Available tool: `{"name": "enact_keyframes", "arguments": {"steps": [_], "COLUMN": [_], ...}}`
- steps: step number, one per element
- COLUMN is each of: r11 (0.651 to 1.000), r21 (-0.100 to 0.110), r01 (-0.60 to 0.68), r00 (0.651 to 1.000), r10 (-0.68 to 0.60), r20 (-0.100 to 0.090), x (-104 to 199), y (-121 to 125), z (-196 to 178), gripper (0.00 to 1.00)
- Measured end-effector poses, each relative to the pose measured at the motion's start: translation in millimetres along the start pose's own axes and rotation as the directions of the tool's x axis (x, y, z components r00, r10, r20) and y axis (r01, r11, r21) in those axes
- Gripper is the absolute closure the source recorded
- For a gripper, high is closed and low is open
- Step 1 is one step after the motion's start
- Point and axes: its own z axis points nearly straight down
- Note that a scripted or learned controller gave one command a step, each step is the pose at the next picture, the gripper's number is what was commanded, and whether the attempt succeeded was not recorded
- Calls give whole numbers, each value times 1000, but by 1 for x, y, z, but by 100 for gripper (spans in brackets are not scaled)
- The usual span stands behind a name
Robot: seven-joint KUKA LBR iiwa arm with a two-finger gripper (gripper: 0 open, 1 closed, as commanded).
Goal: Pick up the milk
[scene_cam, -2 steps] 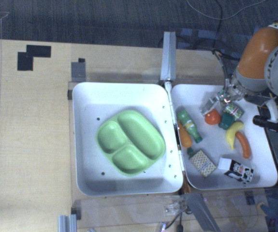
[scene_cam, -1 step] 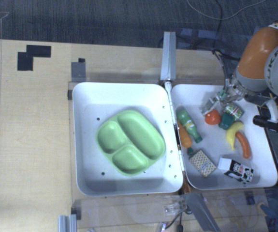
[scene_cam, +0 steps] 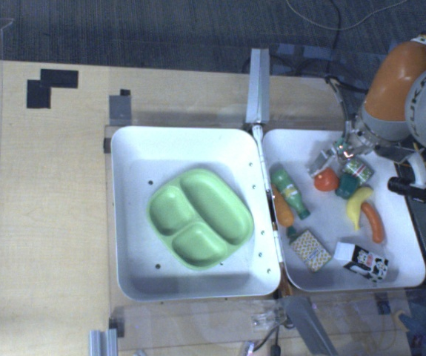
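Milk carton (scene_cam: pixel 365 262): located near right in right bin (scene_cam: pixel 413 273), ungrasped. Tool (scene_cam: pixel 340 154): positioned far off; grip state undeterminable. Approach required.

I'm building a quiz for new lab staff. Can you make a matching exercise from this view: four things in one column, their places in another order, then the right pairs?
Things:
1. green three-compartment plastic plate
2. black-and-white cow-patterned milk carton
3. green plastic bottle
4. yellow plastic banana

Places:
A. near front edge of the right white bin
B. right bin, along its left wall
C. middle of the left white bin
D. right bin, beside an orange sausage-shaped toy

Pairs: 1-C, 2-A, 3-B, 4-D
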Motion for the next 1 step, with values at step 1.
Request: {"name": "enact_keyframes", "arguments": {"steps": [1], "r11": [1000], "r21": [0], "r01": [0], "r00": [1000], "r10": [0], "r20": [0], "x": [0], "y": [0], "z": [0], "gripper": [0]}}
